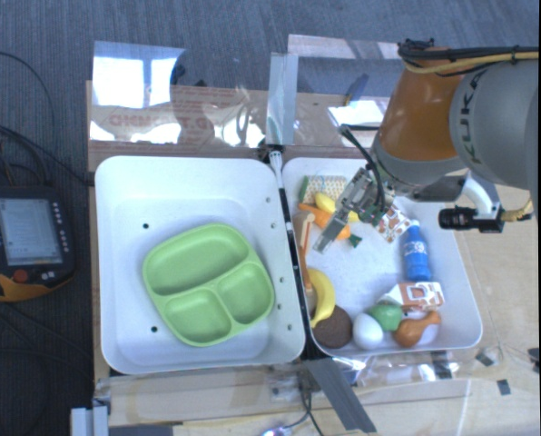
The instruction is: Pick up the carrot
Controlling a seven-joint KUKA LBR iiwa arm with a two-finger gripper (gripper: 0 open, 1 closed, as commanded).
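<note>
Camera view: small orange carrot [319,213]

Fixed overhead camera; slanted down on both bins [107,271].

Bulky, rounded arm [493,116], grey in the shell and smooth, with dark "KU" lettering partly visible on the casing. Broad orange band [416,107] above the wrist, capped by a thin black ring. Black cable [359,150] trailing down along the wrist. Compact metallic gripper [329,236], silver-grey with dark fittings, ending in two slim pale fingers [328,235].
</note>
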